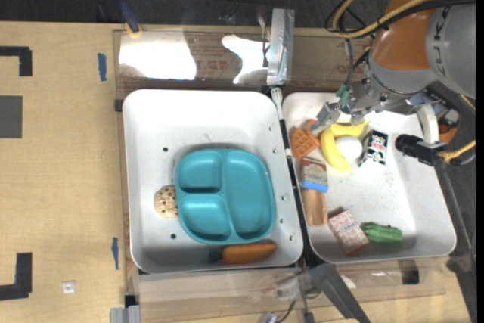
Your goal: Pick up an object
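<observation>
Banana: a yellow toy banana (333,147) lies curved in the upper left part of the right bin (423,231), wrapped around a white egg-shaped piece (349,152) that touches it.
Right bin: also holds a waffle-patterned orange piece (305,142) just left of the banana, a small blue-and-white carton (314,176), a tan cylinder (314,207) along the left wall, a pink box (347,230) and a green vegetable toy (381,233) near the front, and a black-and-white card (376,147) right of the banana.
Left bin: the white left bin (151,117) carries a teal divided plate (224,194), a speckled cookie (165,201) touching the plate's left edge, and an orange carrot-like piece (247,253) at the front wall.
Arm: the grey arm with its orange band (408,19) reaches in from the right and slants down over the right bin's back corner.
Hand: the hand (344,108) hangs just above the banana's upper end; whether it is wide or narrow cannot be told, and nothing is seen between its tips.
Desk: the brown desk (53,163) bears both bins side by side.
</observation>
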Robot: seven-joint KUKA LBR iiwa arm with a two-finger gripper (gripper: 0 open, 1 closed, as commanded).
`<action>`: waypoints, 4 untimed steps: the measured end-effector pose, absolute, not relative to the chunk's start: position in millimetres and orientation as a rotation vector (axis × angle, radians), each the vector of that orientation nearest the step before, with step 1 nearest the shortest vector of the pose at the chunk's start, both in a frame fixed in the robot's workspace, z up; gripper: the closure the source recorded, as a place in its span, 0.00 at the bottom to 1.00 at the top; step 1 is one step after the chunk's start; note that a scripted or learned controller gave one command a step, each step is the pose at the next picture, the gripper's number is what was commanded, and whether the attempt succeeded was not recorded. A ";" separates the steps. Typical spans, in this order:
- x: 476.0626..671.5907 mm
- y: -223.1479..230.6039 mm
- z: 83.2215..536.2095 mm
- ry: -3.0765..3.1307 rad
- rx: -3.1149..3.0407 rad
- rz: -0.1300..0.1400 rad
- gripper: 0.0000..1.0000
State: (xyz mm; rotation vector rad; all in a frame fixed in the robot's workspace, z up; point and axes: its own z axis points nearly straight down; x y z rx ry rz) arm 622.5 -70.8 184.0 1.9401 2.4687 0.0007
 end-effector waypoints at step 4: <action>573.3 -144.7 140.1 2.700 1.602 0.001 0.00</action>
